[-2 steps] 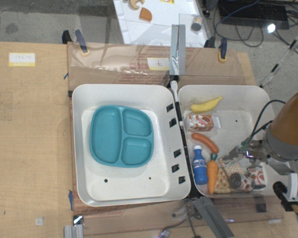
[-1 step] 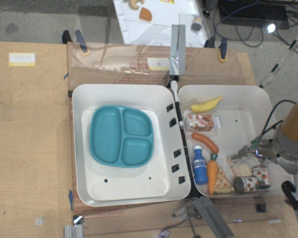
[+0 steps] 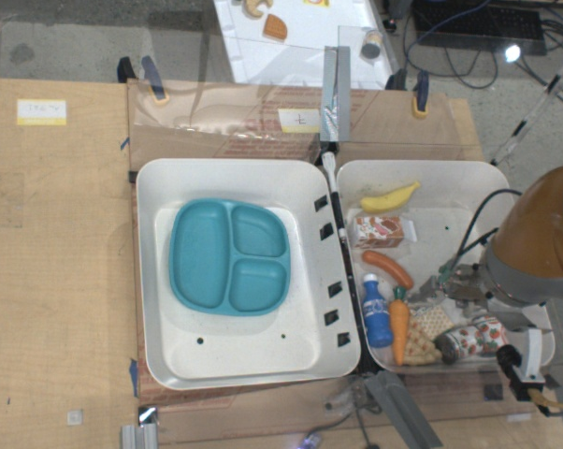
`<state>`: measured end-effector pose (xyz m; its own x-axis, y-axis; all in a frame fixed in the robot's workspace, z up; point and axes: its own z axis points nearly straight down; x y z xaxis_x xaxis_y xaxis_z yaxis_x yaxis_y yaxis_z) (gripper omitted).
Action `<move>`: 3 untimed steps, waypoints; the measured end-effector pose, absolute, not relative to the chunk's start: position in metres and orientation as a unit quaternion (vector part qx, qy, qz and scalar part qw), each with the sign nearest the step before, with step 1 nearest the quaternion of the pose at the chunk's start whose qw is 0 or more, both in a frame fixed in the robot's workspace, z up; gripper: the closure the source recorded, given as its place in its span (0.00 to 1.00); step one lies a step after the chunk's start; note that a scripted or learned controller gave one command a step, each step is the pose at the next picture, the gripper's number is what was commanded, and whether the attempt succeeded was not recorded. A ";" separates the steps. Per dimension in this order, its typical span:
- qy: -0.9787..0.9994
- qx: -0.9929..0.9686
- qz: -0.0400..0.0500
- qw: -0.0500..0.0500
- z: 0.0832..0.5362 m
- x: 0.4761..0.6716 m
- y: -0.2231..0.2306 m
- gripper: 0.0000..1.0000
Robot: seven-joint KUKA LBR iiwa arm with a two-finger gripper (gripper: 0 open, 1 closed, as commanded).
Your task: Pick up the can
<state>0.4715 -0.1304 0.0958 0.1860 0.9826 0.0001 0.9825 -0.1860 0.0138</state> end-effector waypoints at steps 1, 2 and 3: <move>0.617 0.787 0.003 0.005 0.102 0.470 -0.189 0.00; 0.615 0.788 0.004 0.006 0.096 0.470 -0.186 0.00; 0.633 0.774 0.004 0.007 0.096 0.471 -0.154 0.00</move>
<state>0.4711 -0.1541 0.0960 0.1982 0.9802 -0.0028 0.9801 -0.1981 0.0149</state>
